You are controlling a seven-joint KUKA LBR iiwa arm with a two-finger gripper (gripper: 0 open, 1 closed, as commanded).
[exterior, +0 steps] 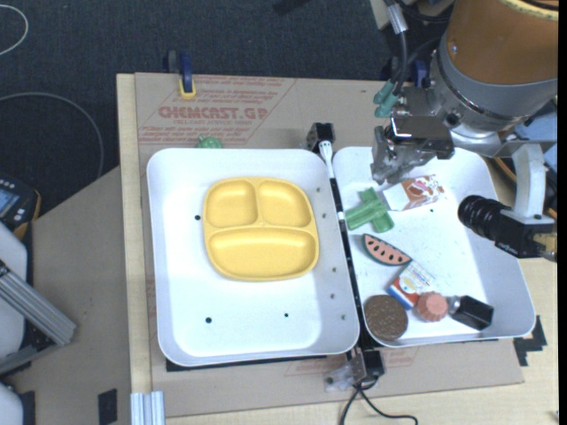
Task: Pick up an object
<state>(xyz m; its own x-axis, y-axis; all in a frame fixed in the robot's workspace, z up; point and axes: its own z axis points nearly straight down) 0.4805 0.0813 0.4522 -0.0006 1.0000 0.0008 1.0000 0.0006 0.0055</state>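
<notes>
My gripper point(387, 168) hangs over the far left corner of the right bin point(505, 277), under the grey wrist with its orange band. Just below it lies a green cross-shaped piece point(367, 211), apart from the gripper as far as I can see. A small red and white packet point(421, 191) lies to the gripper's right. Nearer the front are a watermelon slice point(386, 251), a brown round lid point(386, 317), a red, white and blue packet point(411, 285), a pink ball point(432, 306) and a black block point(475, 312).
The left bin point(177, 273) holds a yellow divided plate point(261, 228). A black cylinder point(496, 221) juts over the right bin's right side. A black clip point(320, 135) sits where the bins meet at the back. Cardboard point(221, 104) lies under both bins.
</notes>
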